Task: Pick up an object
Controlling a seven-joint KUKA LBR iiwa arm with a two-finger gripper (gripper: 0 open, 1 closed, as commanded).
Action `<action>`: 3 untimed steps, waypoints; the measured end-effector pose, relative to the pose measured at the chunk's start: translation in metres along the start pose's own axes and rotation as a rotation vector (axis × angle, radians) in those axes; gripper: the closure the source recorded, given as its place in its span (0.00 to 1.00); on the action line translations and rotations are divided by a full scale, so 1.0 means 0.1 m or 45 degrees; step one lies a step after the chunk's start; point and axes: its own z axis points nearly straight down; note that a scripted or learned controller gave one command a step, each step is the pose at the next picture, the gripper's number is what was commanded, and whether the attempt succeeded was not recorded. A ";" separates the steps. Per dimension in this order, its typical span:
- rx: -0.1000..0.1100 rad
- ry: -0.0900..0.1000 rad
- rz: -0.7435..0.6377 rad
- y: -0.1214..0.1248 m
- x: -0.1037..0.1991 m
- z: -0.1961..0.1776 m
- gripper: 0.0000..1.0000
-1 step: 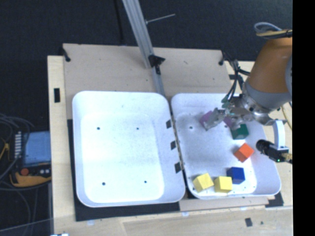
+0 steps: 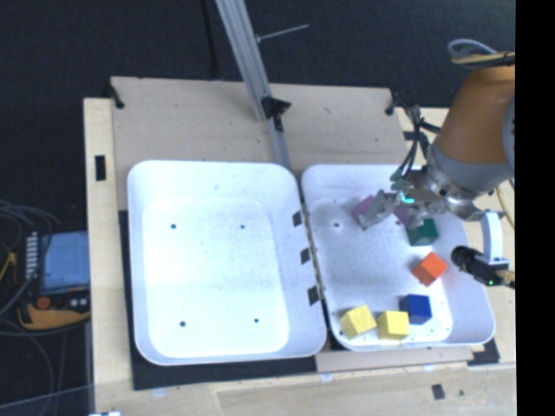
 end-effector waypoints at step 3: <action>-0.001 -0.002 0.003 0.00 0.00 1.39 0.00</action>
